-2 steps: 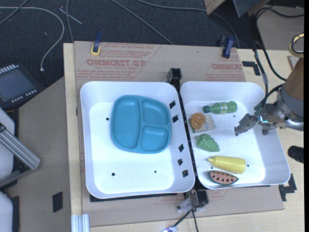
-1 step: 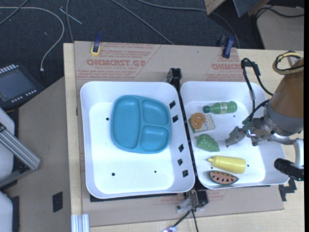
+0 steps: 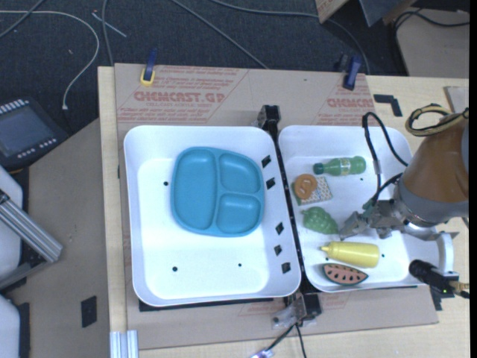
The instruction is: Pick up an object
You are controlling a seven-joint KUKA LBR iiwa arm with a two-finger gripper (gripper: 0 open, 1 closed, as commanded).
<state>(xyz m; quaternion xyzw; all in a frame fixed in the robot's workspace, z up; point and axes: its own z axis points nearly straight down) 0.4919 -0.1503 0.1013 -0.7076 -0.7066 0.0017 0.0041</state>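
You will find the end effector [image 3: 356, 224] low in the right bin [image 3: 387, 144], reaching in from the right side with its dark metal fingers pointing left. How far the fingers stand apart cannot be made out from this slanted view, and nothing is visibly held between them. The tips sit just above the yellow bottle [image 3: 352, 253] and just right of the green bunch of grapes [image 3: 319, 220]; whether they touch either one cannot be told.

Behind the end effector, note the grey wrist and the orange band [image 3: 441, 162] of the arm, with a black cable looping up over the bin's far rim.

Contents of the right bin, working outward:
- yellow bottle, lying on its side, cap end to the left, near the front of the bin;
- watermelon slice [image 3: 345, 275], at the front rim, just below the yellow bottle;
- green grapes, left of the fingers, near the wall shared with the other bin;
- round brown pastry [image 3: 304, 186] resting on a small patterned card [image 3: 322, 192], behind the grapes;
- green bottle [image 3: 341, 167], lying on its side toward the back.

In the left bin [image 3: 149, 245] you see a blue divided plate [image 3: 218, 191] with three compartments, set toward the back. Both bins sit side by side on the tabletop [image 3: 223, 88], a board with red print, held at its far edge by two blue clamps [image 3: 150, 67].
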